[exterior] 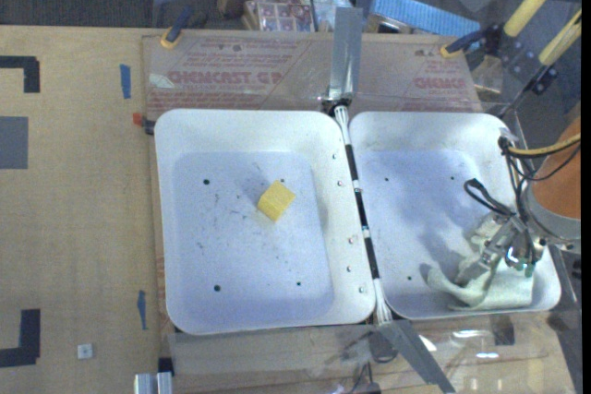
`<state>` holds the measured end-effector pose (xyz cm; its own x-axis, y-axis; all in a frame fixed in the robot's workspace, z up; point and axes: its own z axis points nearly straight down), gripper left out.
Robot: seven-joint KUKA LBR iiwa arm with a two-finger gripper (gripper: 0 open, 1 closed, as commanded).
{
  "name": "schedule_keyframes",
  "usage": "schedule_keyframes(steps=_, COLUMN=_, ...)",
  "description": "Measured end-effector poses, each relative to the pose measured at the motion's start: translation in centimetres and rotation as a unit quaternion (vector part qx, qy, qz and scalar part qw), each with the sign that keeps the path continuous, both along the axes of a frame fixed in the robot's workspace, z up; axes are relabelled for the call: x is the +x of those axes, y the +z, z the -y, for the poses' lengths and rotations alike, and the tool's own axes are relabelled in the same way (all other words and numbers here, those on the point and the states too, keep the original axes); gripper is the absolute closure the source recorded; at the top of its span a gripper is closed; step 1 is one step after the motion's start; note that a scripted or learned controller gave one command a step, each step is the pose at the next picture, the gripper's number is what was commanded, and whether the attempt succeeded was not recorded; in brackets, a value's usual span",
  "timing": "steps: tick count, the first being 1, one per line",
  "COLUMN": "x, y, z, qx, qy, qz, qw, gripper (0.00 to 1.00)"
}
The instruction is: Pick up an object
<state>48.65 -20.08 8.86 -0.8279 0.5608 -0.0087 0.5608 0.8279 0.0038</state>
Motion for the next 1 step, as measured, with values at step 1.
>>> schedule_keyframes(steps=1, x=-0.54, y=9.68, z=-12.03, qx=-0.0005, qy=0.191, qz=-0.001, qw=0.9815, gripper=0.00)
